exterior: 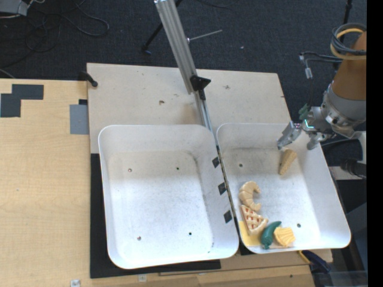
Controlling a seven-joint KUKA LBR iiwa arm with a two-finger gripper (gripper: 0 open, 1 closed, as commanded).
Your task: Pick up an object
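Camera view shows two white bins, left [119, 160] and right [335, 214], filling the frame's lower centre, with the grey arm [347, 82] entering at the upper right. Its gripper [299, 138] hangs spread and holding nothing just above a tan wedge [287, 161], while a croissant [250, 191], waffle slice [254, 219], green piece [267, 234] and yellow piece [285, 237] cluster along the right bin's lower left.
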